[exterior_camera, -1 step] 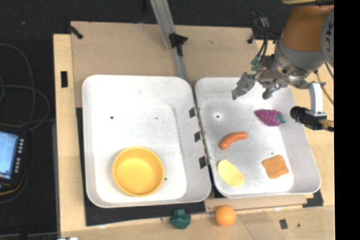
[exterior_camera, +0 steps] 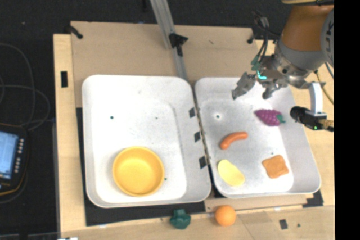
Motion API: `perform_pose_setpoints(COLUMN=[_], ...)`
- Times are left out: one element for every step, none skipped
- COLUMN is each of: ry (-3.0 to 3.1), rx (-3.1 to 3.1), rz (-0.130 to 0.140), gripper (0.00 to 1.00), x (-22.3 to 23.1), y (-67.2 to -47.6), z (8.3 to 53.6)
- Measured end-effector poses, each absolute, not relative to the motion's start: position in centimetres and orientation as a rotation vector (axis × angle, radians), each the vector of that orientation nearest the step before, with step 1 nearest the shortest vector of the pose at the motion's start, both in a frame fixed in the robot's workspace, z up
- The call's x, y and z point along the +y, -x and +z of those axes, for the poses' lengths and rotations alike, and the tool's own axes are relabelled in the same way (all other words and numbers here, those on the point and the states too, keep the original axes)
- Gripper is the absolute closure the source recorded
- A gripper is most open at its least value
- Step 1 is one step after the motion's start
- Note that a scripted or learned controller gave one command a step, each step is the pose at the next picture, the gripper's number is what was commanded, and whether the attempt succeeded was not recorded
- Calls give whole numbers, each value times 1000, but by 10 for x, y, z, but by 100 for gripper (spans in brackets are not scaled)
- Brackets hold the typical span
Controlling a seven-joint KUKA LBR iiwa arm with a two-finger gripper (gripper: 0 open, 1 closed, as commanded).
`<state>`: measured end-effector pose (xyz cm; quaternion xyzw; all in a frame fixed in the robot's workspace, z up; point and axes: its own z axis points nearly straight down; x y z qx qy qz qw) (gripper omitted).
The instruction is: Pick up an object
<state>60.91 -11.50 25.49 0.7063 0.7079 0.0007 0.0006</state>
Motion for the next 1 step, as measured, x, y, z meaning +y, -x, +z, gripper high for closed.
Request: perform_pose_setpoints(ry=[-2223], rx=[2220], rz=[-2], gripper=[0], x=[-117], y=[-613], z=[196])
